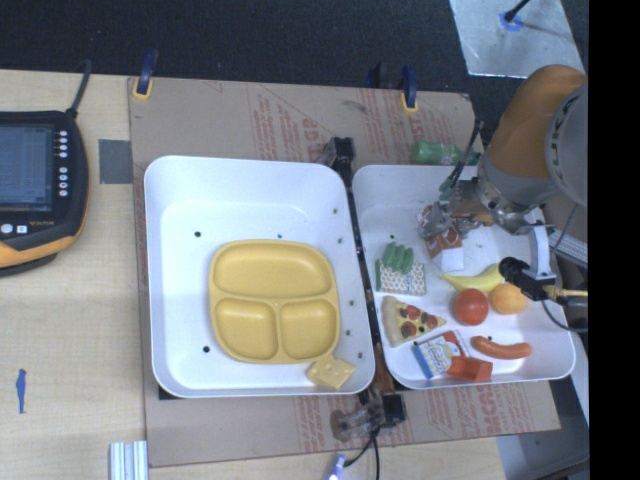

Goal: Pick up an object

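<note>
The end effector [443, 230] is low in the right bin [390, 193], nothing lifted yet; I can't tell its grip.

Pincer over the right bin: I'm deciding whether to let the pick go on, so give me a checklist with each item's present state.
1. Pincer above the right bin: ok.
2. Open or shut: cannot tell, the wrist hides it.
3. Anything held: cannot tell.
4. Objects within reach: ok; banana, tomato, orange, sausage and pizza slice lie in that bin.
5. Room around targets: not ok; banana, tomato and orange crowd together.
6. Left bin: ok; the yellow tray lies apart from the arm.
</note>
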Robot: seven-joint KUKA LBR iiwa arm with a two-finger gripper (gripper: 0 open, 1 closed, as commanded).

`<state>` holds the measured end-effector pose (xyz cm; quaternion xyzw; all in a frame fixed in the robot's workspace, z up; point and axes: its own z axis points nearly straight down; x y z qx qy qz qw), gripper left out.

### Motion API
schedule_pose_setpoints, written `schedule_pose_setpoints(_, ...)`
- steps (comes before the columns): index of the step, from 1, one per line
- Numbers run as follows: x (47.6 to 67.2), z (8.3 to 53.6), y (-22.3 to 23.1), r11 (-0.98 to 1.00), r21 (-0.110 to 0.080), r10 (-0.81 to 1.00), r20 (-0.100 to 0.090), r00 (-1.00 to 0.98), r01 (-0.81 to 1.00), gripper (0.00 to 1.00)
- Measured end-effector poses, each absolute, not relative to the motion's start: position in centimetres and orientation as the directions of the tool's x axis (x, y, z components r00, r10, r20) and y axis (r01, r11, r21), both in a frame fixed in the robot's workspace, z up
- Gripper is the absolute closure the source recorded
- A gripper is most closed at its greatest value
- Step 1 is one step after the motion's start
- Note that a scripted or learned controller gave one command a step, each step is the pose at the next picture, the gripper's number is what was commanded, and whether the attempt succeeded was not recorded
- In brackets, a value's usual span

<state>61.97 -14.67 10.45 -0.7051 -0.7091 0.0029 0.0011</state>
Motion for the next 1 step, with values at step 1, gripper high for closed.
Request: schedule_pose_setpoints(1, 63.18, 19.26, -6.5, 0.005, -0.001, 1.0, 0.001, -0.005, 1.0, 1.0)
